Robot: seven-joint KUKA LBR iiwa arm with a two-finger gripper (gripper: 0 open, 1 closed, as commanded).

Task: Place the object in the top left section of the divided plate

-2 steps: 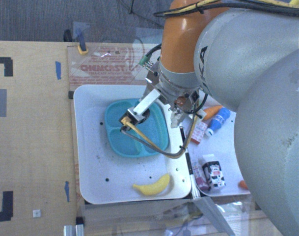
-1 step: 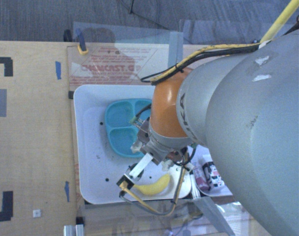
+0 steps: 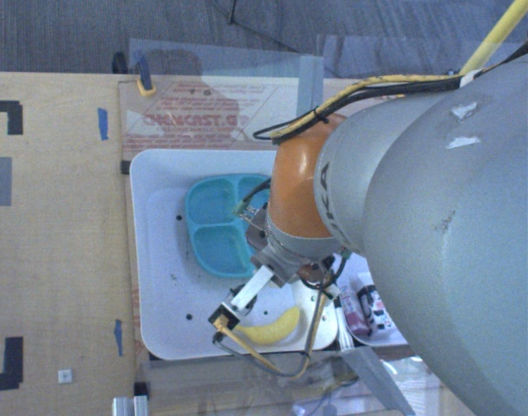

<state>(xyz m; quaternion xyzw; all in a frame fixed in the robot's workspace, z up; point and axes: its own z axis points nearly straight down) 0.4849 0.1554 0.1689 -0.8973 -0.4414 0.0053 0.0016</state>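
White bin (image 3: pixel 151 232) carries a curved yellow banana (image 3: pixel 277 326) by its lower edge; arm (image 3: pixel 402 232) hides the blue plate (image 3: pixel 213 228) partly; gripper (image 3: pixel 309 274) state unclear.

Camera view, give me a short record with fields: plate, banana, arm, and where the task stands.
plate: blue divided plate in the white bin, right part hidden by the arm
banana: yellow banana on the bin floor, nearer the view's bottom edge, apart from the plate
arm: grey arm, orange band over the plate's right side
task: banana not yet on the plate
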